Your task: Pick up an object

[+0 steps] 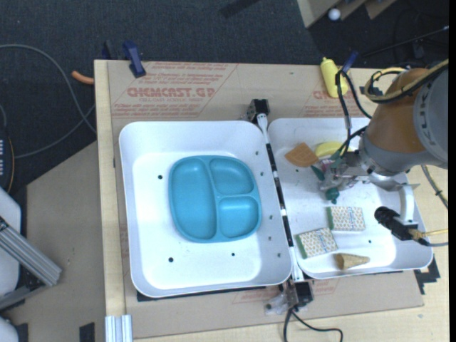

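2 bins share the counter; in the right bin, the hand (grip state I cannot tell) hovers at 12 o'clock of a patterned pad, probably light and soft; pinch its edges.

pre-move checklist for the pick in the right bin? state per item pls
1. Gripper is over the right white bin: ok.
2. Pick targets present: orange-brown flat piece, yellow rounded object, two speckled green-edged rectangular blocks, tan wedge: ok.
3. Jaws open or shut: cannot tell.
4. Anything between the jaws: cannot tell, clutter at the tip.
5. Blue three-compartment plastic plate sits in the left white bin, away from the arm: ok.
6. Black cable crosses near the wrist, snag possible: not ok.
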